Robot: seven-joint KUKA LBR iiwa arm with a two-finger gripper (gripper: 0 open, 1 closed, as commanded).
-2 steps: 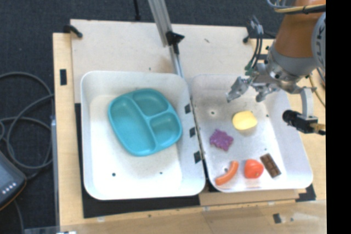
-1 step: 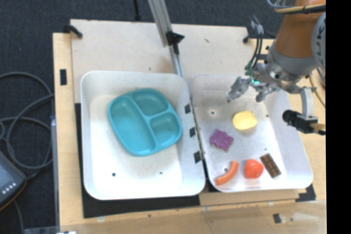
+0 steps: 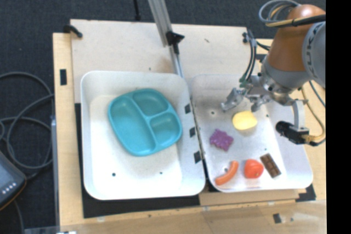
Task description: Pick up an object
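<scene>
The right bin (image 3: 290,164) holds several small objects. A yellow lump (image 3: 244,121) lies near its middle, a purple piece (image 3: 221,140) to its lower left. Along the front wall lie an orange carrot-like piece (image 3: 227,172), a red tomato-like ball (image 3: 253,169) and a brown bar (image 3: 270,165). My gripper (image 3: 243,102) hangs over the back half of this bin, just behind the yellow lump. Its fingers are spread open, one fingertip (image 3: 228,103) pointing left, with nothing between them.
The left bin (image 3: 96,172) holds a teal divided plate (image 3: 145,120). A slanted metal pole (image 3: 156,0) rises from the back of the bench between the bins. A black cable fitting (image 3: 292,132) juts from the arm over the right bin's right side.
</scene>
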